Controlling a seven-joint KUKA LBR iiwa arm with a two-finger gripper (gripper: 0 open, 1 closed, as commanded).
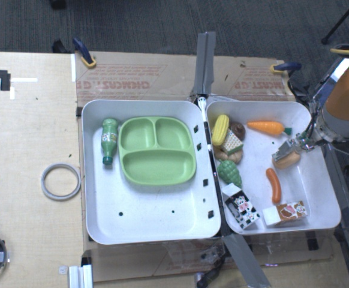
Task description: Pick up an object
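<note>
Nearest the lens, a cow-patterned carton (241, 210) and a red-labelled packet (287, 212) lie against the front wall of the right bin (309, 182), tucked where loose toys tend to slide and hard to reach from above. Just behind them a sausage (274, 185) lies alone on bare floor, with free room on both sides.

Further in, the end effector (299, 143) is low over a tan bun (285, 158) near the right wall, touching or almost touching it. Whether it is open or closed cannot be told from this angle, so no hold on the bun can be claimed. The bun looks like the chosen object, probably because it lies apart from the other toys.

A broccoli (229, 173) and a corn cob (220, 129) crowd the dividing wall, which would hamper a grasp there. A carrot (265, 126) lies by itself near the back.

Across the divide, the left bin (156, 212) carries a green divided plate (158, 150) with a green bottle (108, 140) just beside it, well away from the arm's reach.

On the counter (30, 131), a tape ring (61, 180) lies left of the bins. At the far edge, blue clamps (84, 53) pin down the cardboard under the bins, likely to stop it shifting.
</note>
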